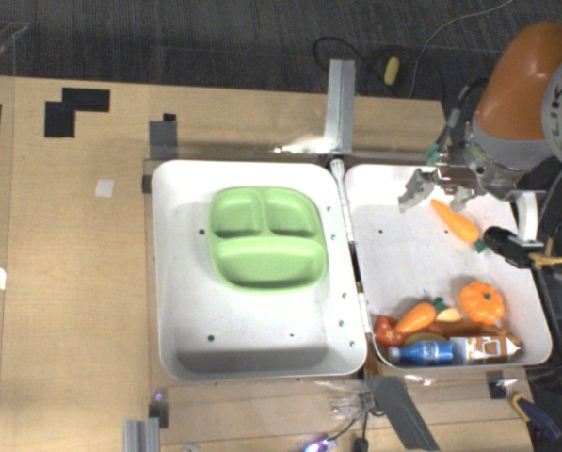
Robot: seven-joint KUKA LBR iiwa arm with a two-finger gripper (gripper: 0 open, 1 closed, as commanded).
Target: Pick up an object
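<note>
On the left, the wooden table (64, 281) is bare apart from some black marks near its far edge. Next comes the left bin (182, 337), which holds a green tray (264, 236) with three compartments and nothing in them.

The right bin (393, 271) holds the things worth picking. Along its near wall lies a cluster: a small red piece (385, 330), a carrot (416, 317) lying across it, a blue bottle (429, 352) lying flat, a brown and white item (483, 347) beside the bottle, and an orange pumpkin (481, 302) just behind them. A second carrot (457, 222) sits apart, toward the far right of the bin, tilted.

The jaws (442, 189) hang over the far part of the right bin, directly beside and just above that second carrot. They look spread, with one finger to the carrot's left and another near its upper end, and the carrot does not appear pinched between them, though the slant makes this hard to judge.

So the pick seems to be at the approach or closing stage. Nothing looks lifted yet; closing on the carrot and raising it are still to do.
</note>
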